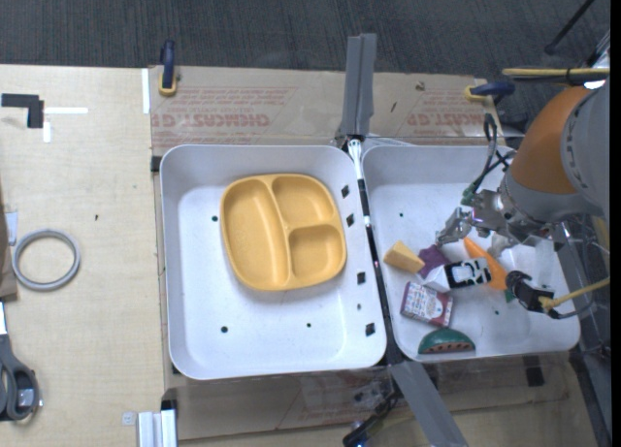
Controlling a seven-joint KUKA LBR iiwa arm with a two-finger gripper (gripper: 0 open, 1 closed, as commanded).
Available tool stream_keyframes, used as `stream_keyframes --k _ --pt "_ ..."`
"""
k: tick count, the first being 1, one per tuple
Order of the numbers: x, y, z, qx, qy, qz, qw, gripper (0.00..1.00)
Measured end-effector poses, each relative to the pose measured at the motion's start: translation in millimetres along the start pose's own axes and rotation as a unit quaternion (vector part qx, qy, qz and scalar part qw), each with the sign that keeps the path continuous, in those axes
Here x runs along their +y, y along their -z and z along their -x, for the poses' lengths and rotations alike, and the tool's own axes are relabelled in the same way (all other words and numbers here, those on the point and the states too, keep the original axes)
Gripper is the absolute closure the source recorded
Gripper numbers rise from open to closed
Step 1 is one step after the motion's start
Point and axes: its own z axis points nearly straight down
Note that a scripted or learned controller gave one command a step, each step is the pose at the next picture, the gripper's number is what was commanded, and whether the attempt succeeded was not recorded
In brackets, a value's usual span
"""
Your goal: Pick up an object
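My gripper [452,234] hangs low over the middle of the right bin [408,188], coming in from the right. Just below and left of it lie a yellow wedge [402,258] and a small purple piece [432,262]. An orange stick [482,257] runs under the gripper's right side, with a small black item with white marking [468,273] beside it. A pink packet [427,303] and a green-and-red slice [446,342] lie nearer the front edge. Nothing is visibly held.
The left bin [194,290] holds a yellow divided plate [284,232]. A grey divider [360,96] runs between the bins at the back. On the bench at the left lie a grey ring [44,259] and scissors [17,389].
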Motion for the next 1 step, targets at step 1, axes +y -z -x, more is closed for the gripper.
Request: stream_keyframes --k 1 --pt "-0.2 5.0 0.1 -0.001 0.002 -0.003 1.0000 1.00"
